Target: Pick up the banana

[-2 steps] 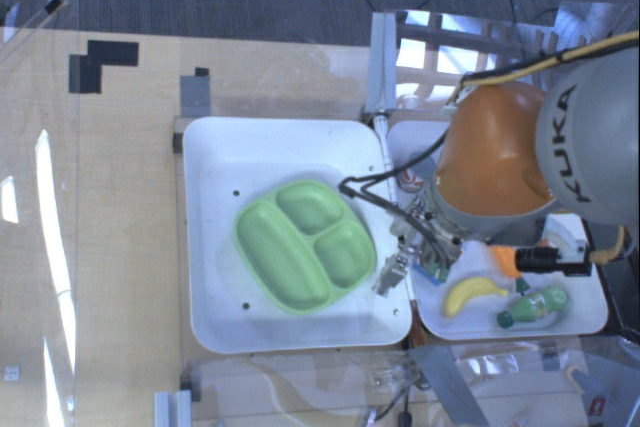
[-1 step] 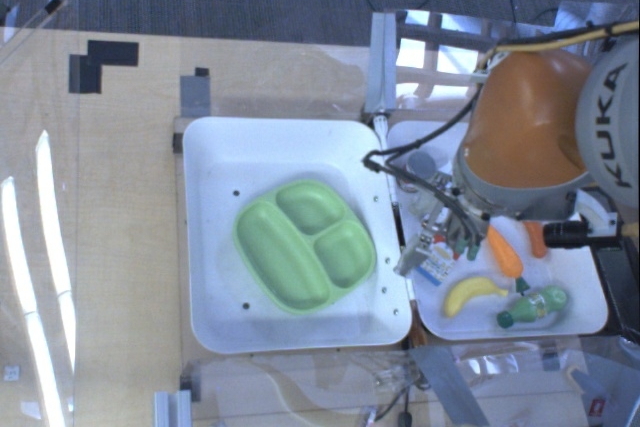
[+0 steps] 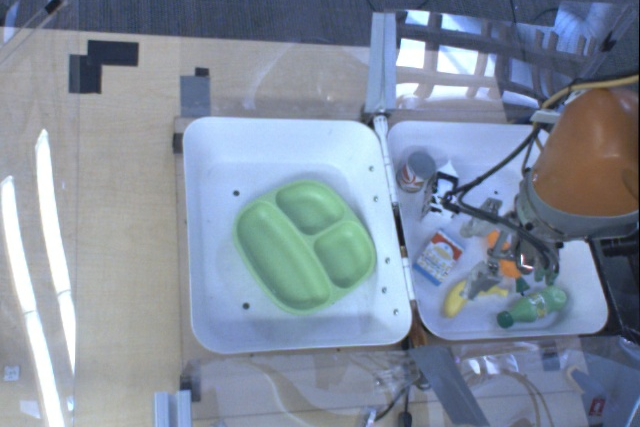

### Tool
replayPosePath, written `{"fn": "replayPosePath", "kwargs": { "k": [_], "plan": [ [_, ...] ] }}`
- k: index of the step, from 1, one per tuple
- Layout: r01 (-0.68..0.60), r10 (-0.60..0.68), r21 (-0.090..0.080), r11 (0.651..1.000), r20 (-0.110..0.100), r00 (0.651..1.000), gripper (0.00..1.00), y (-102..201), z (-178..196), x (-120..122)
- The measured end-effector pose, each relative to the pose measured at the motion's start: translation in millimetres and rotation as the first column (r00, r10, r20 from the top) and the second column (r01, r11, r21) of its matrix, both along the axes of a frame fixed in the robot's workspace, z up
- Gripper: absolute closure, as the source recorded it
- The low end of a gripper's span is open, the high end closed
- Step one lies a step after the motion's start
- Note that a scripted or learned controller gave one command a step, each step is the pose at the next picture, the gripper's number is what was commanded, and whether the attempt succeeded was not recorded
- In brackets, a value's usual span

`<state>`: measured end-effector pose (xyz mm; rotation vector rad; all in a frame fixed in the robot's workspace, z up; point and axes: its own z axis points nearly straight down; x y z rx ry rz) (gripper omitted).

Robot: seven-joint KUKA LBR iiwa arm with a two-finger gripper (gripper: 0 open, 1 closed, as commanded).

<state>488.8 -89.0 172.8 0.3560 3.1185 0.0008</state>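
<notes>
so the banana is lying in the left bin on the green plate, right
No. The camera view shows the banana in the right bin, near its front edge beside the green bottle. The green plate is in the left bin.

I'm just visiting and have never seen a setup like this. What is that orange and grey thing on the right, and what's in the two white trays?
That is a robot arm, seen from a camera above the bench. Its gripper hangs low over the right bin, just above the banana it should pick up. Nearby lie a green bottle, a small box and a can. The left bin holds a green divided plate. Whether anything is gripped is unclear.
</notes>
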Motion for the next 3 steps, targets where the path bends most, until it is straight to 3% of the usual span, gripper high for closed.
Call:
{"fn": "replayPosePath", "kwargs": {
  "k": [1,2,3],
  "plan": [
    [-0.004,0.004,-0.004,1.000,0.023,1.000,0.00,0,-80,7],
    [0.237,-0.237,0.004,0.971,0.024,0.971,0.00,-44,-80,7],
    [0.237,-0.237,0.004,0.971,0.030,0.971,1.00,-45,-68,10]
  ]
}}
